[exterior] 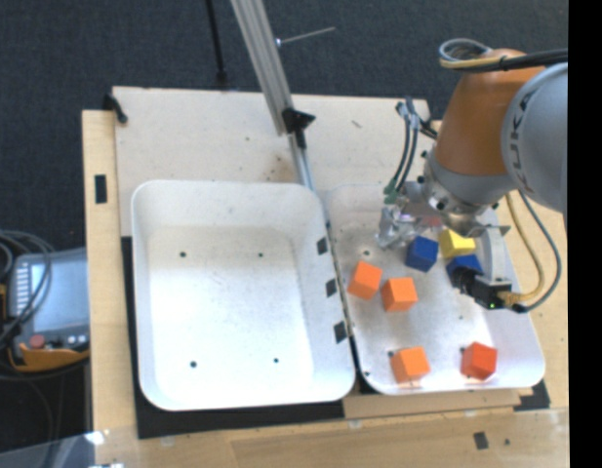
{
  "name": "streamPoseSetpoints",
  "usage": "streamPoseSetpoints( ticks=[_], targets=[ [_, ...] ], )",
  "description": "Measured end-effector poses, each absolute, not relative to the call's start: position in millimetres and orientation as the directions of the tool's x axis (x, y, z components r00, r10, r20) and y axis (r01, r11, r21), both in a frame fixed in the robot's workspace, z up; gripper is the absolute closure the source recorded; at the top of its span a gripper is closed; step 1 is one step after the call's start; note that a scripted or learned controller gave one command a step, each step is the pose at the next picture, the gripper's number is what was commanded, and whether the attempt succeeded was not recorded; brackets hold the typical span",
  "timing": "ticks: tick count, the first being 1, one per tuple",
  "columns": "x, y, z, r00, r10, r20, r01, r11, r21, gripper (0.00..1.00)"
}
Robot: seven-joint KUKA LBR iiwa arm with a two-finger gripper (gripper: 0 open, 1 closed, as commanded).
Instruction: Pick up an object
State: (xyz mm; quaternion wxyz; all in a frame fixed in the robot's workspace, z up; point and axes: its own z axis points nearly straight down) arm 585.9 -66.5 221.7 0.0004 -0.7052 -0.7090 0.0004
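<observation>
Reaching into the right bin, arm lettered "KU", jaws' state untellable, above blue cube

A wooden bench stands on dark carpet, topped by a pale speckled board running to its back edge. A slanted aluminium rail comes down from the far side and meets the board near the middle of the back, held by a black clamp. Off the bench's left edge, on the floor, a grey handheld control pendant lies among black cables. Black tape tabs mark the left edge.
</observation>
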Motion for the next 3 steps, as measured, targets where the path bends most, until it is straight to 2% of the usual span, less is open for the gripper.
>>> streamPoseSetpoints(
  ticks=[1,3],
  targets=[
    [575.3,-21.9,230.0,-0.007,1.000,0.002,1.000,0.007,0.000,1.00],
    [531.5,77.2,219.6,-0.007,1.000,0.001,1.000,0.007,-0.002,1.00]
  ],
)
